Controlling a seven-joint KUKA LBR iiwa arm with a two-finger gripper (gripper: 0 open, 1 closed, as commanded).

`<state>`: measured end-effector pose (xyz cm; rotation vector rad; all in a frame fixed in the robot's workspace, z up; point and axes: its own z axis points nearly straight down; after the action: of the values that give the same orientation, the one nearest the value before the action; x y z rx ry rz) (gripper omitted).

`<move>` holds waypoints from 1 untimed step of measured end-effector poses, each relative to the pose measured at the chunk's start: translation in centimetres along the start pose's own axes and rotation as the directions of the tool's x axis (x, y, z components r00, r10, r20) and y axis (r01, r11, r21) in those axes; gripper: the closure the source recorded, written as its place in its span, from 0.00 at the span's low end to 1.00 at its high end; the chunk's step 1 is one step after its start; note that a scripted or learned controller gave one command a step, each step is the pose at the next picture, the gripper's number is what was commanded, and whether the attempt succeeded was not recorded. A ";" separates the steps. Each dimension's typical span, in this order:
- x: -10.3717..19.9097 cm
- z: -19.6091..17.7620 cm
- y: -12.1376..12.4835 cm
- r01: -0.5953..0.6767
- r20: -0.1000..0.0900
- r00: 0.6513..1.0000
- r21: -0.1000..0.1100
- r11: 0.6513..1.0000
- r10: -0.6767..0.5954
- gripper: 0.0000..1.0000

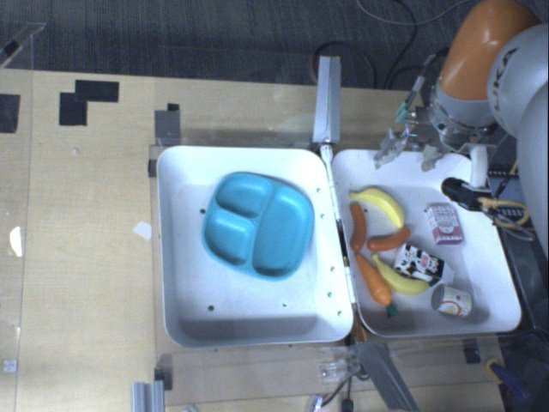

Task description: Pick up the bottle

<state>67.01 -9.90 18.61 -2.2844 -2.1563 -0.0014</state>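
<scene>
The gripper (410, 144), fingers spread apart and holding nothing, hovers over the right bin's (506, 312) far rim. The cow-patterned bottle (419, 263) lies near the bin's middle on a banana (403, 279), its long axis running far-left to near-right.

Bench (77, 256): pale wood-look sheet, matt, with a clear glossy panel lying on it. Bins (171, 316): white plastic, smooth, soft sheen. Divided plate (257, 223): blue plastic, glossy. Bananas (382, 202), sausages (386, 241), carrot (375, 283): smooth moulded plastic. Small carton (443, 223): printed card. Centre rail (327, 101): brushed metal.
</scene>
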 end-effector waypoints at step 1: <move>-1.3 6.3 0.0 -0.064 0.001 0.998 0.000 0.998 0.064 0.00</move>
<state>66.97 -11.25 12.33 -2.3533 -2.0824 -0.0001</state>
